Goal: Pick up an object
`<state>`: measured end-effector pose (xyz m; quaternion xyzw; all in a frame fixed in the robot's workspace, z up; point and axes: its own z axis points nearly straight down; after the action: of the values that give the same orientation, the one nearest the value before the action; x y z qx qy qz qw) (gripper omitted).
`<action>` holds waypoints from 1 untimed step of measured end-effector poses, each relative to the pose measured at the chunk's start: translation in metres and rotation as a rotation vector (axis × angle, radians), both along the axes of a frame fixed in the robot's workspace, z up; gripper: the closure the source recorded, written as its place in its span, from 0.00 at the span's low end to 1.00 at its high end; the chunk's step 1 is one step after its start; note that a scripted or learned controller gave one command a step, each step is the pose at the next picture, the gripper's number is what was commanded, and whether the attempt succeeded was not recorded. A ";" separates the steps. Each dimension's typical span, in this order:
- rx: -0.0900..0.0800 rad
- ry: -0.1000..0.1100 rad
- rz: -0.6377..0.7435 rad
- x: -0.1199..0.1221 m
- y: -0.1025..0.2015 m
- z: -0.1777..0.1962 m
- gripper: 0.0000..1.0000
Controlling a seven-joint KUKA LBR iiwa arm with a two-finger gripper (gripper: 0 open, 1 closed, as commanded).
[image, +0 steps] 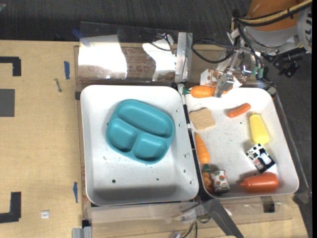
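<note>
Two-finger gripper (221, 87) hangs over the right white bin's (285, 133) 11 o'clock corner, presumably lining up on the small orange toy carrot (201, 91) beside it; grip state: cannot tell.

Pale wooden bench (37, 133) on the left, marked with black tape corners (12, 66) and small blue tape strips (66, 69). Dark carpeted floor (124, 4) along the top. Clear plastic sheet (129, 58) behind the bins, catching a bright glare of overhead light.
</note>
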<state>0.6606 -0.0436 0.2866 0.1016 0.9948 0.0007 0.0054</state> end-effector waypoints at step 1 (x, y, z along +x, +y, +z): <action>0.002 0.007 -0.099 -0.006 0.035 0.000 1.00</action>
<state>0.6547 -0.0087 0.2865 0.1509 0.9885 0.0008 0.0017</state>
